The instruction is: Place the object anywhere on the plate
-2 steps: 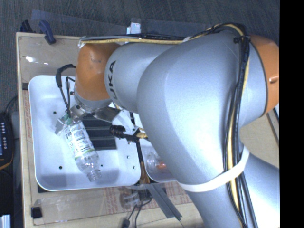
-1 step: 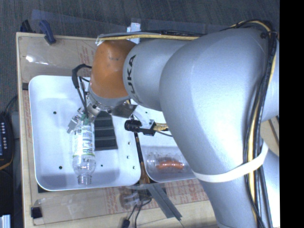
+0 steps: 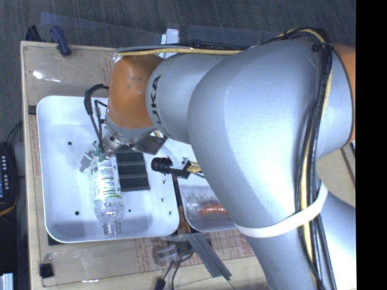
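1. Clear plastic water bottle with a white label [image 3: 107, 189]: lying on its side on the floor of the shallow white bin at view left [image 3: 54, 162]. Narrow neck end toward the near rim, opposite end close up against the tool at the arm's tip.
2. Jaws: positioned at the far end of the bottle, below the orange band of the large grey robot arm [image 3: 242, 119]. Cannot tell whether released or clenched, as the outline there is small and cluttered. Not to be read as a confirmed grasp.
3. Progress, as a judgement: early stage. Bottle resting on the bin floor, not lifted and not on any plate. Pick-up, transfer and set-down all outstanding.
4. Destination side: second shallow white bin at view right [image 3: 199, 223], largely covered by the arm. In its exposed near corner, a translucent rounded item with an orange tint [image 3: 205, 210]. Cannot tell whether plate or something else, so confirm before planning the set-down.
5. Surface: both bins side by side on a pale board-topped table [image 3: 66, 71]. Bin floor smooth and glossy, dotted with a few small dark holes. Likely to let a round bottle roll if nudged off-centre.
6. Room: dark grey carpeted floor [image 3: 181, 5] beyond the far edge of the table. Blue clamp [image 3: 59, 40] at the far left corner. Dark cables [image 3: 172, 258] bunched at the near edge between the bins.
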You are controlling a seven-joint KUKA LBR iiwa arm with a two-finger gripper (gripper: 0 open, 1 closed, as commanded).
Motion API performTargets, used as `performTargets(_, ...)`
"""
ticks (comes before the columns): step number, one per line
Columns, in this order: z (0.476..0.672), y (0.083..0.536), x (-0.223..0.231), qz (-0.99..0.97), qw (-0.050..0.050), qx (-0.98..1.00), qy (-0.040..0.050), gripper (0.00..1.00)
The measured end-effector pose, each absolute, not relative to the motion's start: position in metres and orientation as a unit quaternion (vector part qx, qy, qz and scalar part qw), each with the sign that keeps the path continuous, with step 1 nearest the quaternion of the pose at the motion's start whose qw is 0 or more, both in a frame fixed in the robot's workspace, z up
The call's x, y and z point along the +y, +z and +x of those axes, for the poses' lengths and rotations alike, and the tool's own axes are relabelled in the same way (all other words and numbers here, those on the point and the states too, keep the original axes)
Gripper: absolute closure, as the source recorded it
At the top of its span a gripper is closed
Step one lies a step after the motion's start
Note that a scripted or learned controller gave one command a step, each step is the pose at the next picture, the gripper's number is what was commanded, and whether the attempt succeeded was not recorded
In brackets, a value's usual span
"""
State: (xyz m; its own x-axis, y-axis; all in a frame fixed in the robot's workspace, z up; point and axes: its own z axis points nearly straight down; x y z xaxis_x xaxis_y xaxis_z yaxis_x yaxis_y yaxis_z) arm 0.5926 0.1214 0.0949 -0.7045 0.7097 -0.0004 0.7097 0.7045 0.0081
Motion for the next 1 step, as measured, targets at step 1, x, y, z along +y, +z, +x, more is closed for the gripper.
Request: performTargets(1,0.5438,0.1928,0.0963,0.146,0.001,0.989,0.0001,0.0)
